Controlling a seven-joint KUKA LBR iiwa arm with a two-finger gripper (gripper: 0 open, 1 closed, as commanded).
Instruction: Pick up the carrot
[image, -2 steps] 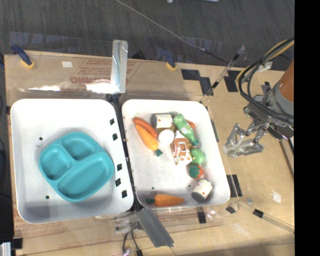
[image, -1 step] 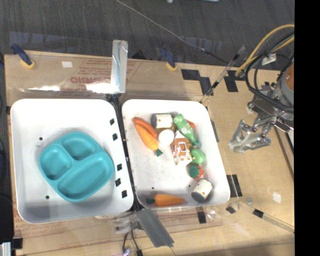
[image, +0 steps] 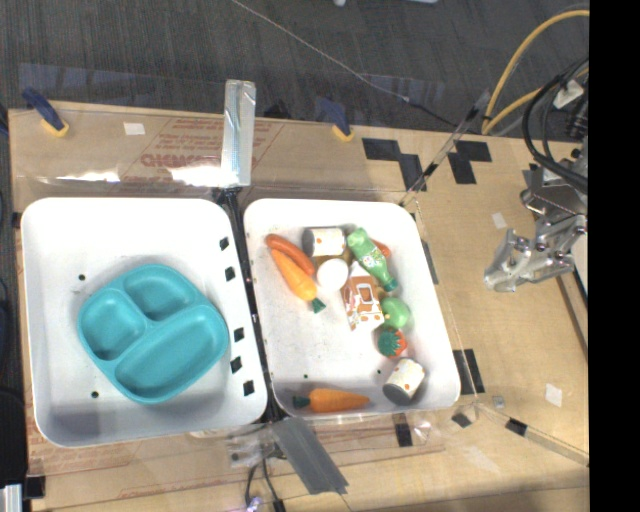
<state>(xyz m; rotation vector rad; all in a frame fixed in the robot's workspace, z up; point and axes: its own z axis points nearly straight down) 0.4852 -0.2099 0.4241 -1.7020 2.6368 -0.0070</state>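
Rightward, gripper (image: 512, 265) over bench, grip state unclear, carrot (image: 293, 269) in right bin (image: 432, 300)

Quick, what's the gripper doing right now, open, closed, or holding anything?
Gripper: outside the bins, over the bench at right, nothing between its fingers; open or shut cannot be told.

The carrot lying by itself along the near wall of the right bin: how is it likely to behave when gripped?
The carrot looks like a smooth, glossy toy, so probably rigid and light, and liable to slip. Its tapered round body may roll or pivot when squeezed. It lies close to the bin wall, which probably limits approach room.
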